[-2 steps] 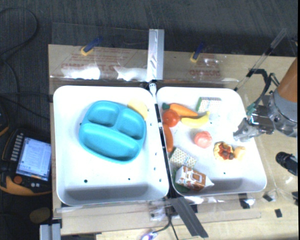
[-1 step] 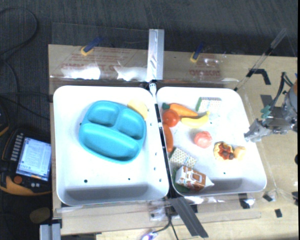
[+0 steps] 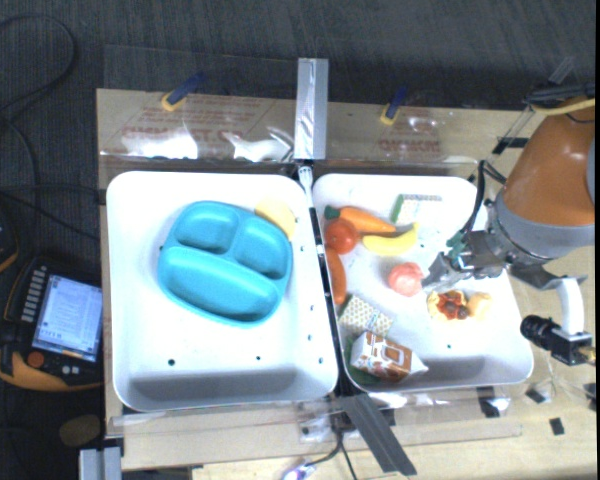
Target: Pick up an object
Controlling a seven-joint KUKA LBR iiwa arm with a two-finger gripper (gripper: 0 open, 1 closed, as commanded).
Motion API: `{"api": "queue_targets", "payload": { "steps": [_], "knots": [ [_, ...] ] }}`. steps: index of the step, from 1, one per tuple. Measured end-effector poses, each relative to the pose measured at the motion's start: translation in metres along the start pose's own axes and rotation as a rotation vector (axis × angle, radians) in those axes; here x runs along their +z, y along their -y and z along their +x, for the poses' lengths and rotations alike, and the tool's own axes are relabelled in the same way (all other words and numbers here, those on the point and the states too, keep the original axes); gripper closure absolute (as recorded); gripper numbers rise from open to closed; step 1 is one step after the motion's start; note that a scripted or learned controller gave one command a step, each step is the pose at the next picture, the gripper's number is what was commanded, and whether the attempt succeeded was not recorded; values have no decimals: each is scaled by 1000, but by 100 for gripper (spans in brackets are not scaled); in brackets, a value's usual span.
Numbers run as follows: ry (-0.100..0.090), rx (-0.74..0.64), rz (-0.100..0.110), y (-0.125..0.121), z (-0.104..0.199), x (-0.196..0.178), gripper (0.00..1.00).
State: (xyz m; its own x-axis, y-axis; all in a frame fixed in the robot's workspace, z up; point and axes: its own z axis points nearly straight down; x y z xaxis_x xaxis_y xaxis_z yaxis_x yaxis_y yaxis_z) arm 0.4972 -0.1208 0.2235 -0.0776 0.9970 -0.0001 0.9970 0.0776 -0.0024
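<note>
Floor [image 3: 280,18]: dark grey carpet with a faint diagonal weave, evenly lit, no hard shadows. Bench [image 3: 115,128]: light brown board top, set square to the floor. A clear plastic sheet [image 3: 210,133] lies along its far edge, held by two clips, blue and yellow [image 3: 183,90] [image 3: 393,108]. A strip of silver tape [image 3: 311,108] runs across the sheet at mid-bench. Black cables [image 3: 25,63] loop over the carpet at left. A handheld pendant [image 3: 55,323] with a lit screen lies on the floor beside the bench.

A robotics lab: 2 white bins [image 3: 120,368] on a bench, teach pendant [image 3: 50,328], loose cables [image 3: 20,78].
</note>
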Motion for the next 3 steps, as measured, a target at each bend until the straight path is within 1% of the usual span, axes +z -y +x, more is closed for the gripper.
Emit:
{"api": "queue_targets", "payload": {
  "steps": [1, 2, 3],
  "knots": [
    [0, 36, 1, 13, 2, 33, 100],
    [-1, 75, 0, 12, 18, 46, 100],
    [1, 3, 0, 12, 11, 38, 100]
  ]
}}
